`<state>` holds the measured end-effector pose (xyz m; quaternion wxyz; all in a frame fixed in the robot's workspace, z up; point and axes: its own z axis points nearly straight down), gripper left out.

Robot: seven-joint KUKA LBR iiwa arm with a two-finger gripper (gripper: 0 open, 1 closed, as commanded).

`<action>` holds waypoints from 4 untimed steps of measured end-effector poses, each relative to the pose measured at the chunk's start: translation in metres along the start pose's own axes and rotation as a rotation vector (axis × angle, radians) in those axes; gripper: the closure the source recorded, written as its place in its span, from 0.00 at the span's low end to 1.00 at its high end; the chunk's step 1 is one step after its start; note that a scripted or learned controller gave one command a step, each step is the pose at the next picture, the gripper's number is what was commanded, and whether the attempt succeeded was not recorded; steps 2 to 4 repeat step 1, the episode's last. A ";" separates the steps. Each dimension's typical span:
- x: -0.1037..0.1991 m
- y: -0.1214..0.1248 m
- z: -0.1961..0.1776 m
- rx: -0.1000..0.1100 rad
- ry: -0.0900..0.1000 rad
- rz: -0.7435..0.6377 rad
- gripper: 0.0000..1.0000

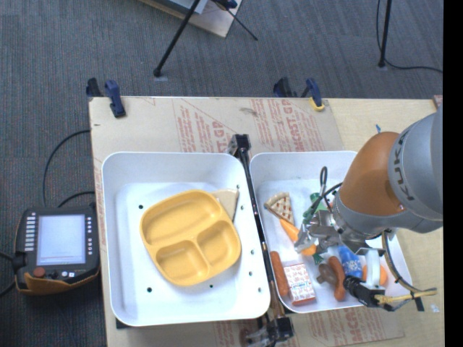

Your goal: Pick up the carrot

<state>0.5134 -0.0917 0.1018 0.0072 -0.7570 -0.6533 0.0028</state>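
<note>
camera view: both bins seen from above at a slant, arm entering from the right
arm (394,179): wrist lowered over the right bin (289,163), placed there because the carrot lies in that bin
gripper (316,236): set low at the bin's middle, right at the carrot's lower end; finger state cannot be told, as the fingers are lost in clutter under the wrist
carrot (289,230): orange, lying at a slant in the right bin, just below the wedge, its lower end under the gripper; no grasp can be confirmed
wedge (281,207): tan slice, just above the carrot, near enough to be nudged on a grasp
sausage (278,268): lying along the bin's left wall, apart from the gripper
box (299,282): small, pinkish, beside the sausage at the bin's front
left bin (119,194): holds the yellow tray (189,236), well apart from the work, not needed for this task
step judged: approach or closing on the carrot, lift not yet seen
risk judged: crowded bin, neighbouring items likely caught with the carrot
</note>
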 end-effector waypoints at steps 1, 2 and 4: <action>0.067 -0.049 -0.084 -0.009 -0.001 0.047 1.00; 0.067 -0.049 -0.084 -0.009 -0.001 0.047 1.00; 0.067 -0.049 -0.084 -0.009 -0.001 0.047 1.00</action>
